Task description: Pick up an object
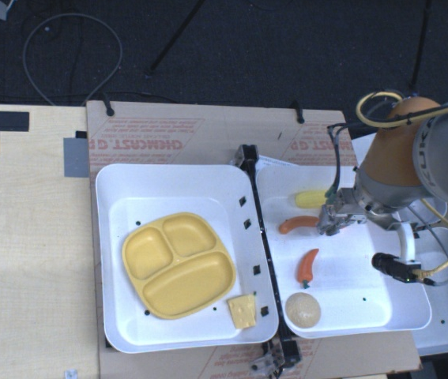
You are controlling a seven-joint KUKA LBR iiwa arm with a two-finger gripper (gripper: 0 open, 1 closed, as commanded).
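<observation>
Round beige bun [303, 309] lies near glossy chili [307, 265]; hand [328, 226] grip indiscernible.

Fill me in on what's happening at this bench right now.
A grey arm with an orange band reaches into the right white bin, its claw low beside the orange sausage-shaped toy and the yellow corn-like piece. A red chili toy and a beige ball lie nearer. The left white bin holds a yellow divided plate and a pale yellow block.

The bench held two shallow white plastic bins [113, 212], one yellow divided plate [178, 264], one cheese wedge [242, 312], one yellow corn cob [310, 200], one orange sausage [296, 225], one red chilli [308, 265] and one beige round bun [303, 309].
</observation>
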